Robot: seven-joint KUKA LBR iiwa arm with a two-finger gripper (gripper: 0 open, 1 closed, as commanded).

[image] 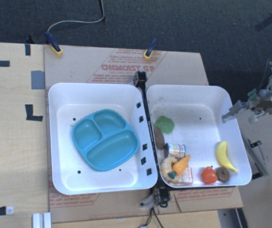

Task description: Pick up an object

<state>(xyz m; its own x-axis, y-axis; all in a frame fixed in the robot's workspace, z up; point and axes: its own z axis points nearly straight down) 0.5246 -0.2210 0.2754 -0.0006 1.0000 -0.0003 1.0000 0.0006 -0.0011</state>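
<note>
banana point(226, 156) yellow, lying flat | tomato point(209, 175) red, touching brown round item point(223, 174) | carrot point(181, 164) orange, tilted

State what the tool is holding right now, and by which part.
Nothing is visibly held: the tool sits at the right bin's right edge, apart from the banana.

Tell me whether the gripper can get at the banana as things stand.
Probably yes. The banana lies alone against the right bin's right wall, nothing on top of it, and the gripper sits just outside that wall. The wall close by could crowd one finger.
</note>
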